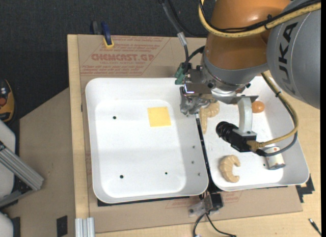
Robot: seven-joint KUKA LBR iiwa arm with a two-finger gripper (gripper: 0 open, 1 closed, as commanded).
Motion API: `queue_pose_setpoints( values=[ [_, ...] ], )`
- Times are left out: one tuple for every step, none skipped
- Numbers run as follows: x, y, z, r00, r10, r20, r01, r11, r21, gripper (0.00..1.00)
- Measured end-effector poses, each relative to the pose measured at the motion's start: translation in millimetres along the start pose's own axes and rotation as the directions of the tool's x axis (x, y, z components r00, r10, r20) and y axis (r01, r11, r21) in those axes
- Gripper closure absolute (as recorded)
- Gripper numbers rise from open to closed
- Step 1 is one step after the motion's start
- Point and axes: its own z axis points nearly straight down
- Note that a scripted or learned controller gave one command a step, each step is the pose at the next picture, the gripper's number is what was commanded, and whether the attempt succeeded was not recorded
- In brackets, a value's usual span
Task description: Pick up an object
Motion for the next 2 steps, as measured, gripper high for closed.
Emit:
queue_pose_setpoints(
  values=[
    [11.5, -9.0, -28.5, 1.0, 0.008, 0.0, -0.008, 1.0, -0.021, 1.0],
    [81.5, -40.7, 63.1, 1.0, 0.004, 0.002, -0.004, 1.0, -0.005, 1.0]
  ],
)
